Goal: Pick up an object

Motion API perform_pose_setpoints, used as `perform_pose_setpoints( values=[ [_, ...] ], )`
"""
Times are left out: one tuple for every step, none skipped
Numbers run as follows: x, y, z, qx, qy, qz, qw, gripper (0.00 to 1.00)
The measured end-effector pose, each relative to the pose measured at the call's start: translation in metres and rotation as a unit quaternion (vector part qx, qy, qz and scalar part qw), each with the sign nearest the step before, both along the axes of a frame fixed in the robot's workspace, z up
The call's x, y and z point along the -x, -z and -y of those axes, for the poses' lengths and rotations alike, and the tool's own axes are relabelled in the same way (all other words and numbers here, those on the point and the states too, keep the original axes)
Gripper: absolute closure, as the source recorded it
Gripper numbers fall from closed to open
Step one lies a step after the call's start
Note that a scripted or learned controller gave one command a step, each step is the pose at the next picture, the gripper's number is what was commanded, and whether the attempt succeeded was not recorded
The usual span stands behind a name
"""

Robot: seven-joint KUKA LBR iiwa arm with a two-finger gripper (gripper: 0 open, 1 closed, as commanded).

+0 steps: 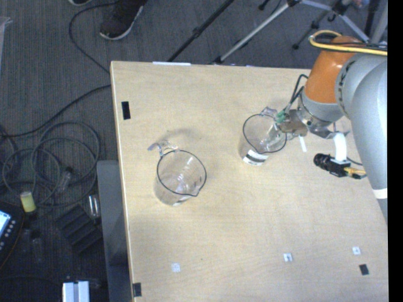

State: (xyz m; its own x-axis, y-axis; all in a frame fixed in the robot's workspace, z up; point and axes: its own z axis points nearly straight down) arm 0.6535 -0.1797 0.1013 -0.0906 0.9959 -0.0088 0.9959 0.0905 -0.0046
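Nearest us, a clear glass measuring jug (181, 177) stands left of centre on the tan wooden bench (252, 244). A 2nd clear glass jug (262, 137), toward the right edge, has our gripper (281, 124) at its rim; grip unclear.

1. Bench top (252, 231): pale tan wood, small black and white markers.
2. Jug (261, 137) just left of gripper (286, 126): clear glass.
3. Second jug (179, 176), well left: clear glass.
4. Arm (352, 87): grey, orange band.
5. Floor (50, 74): dark grey, black cables.
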Motion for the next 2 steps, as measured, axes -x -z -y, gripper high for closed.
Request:
perform_pose_setpoints(
  values=[
    [-0.0001,-0.0003,0.0002,0.0005,0.000,0.000,1.0000,0.00],
    [0.0000,-0.0090,0.0000,0.0010,0.000,0.000,1.0000,1.00]
  ],
)
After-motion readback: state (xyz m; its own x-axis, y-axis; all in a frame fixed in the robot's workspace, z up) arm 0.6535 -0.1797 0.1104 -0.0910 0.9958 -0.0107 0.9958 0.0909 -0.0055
